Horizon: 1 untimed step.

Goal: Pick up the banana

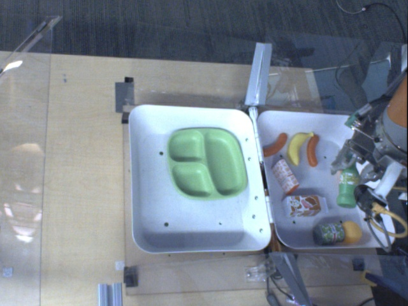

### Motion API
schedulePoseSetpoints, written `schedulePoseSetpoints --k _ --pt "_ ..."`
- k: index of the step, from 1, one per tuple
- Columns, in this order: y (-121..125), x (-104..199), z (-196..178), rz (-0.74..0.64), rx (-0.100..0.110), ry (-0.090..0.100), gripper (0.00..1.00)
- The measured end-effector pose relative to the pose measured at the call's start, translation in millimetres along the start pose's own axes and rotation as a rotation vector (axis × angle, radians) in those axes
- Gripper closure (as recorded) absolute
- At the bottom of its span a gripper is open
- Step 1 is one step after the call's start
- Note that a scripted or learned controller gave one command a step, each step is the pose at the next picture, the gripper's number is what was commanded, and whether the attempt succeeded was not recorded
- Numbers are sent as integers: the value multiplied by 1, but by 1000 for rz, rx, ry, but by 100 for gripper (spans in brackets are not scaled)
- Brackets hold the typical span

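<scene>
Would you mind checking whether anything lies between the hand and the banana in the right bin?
Yes: a red sausage lies against the banana's right side, on the side facing the hand. Another sausage lies on the banana's far, left side, out of the path.

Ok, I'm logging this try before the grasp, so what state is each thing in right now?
banana: lying in the right bin, between two sausages, not held
green bottle: upright, beside the gripper
can: lying on its side
carton: lying flat
green tray: right side up in the left bin
</scene>
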<state>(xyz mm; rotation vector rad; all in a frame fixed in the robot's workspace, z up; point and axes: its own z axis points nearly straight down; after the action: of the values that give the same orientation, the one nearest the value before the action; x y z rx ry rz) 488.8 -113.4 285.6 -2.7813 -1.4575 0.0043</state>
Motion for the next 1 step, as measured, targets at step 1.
schedulePoseSetpoints --k 1 --pt "-19 29 -45 61 -4 1 100"
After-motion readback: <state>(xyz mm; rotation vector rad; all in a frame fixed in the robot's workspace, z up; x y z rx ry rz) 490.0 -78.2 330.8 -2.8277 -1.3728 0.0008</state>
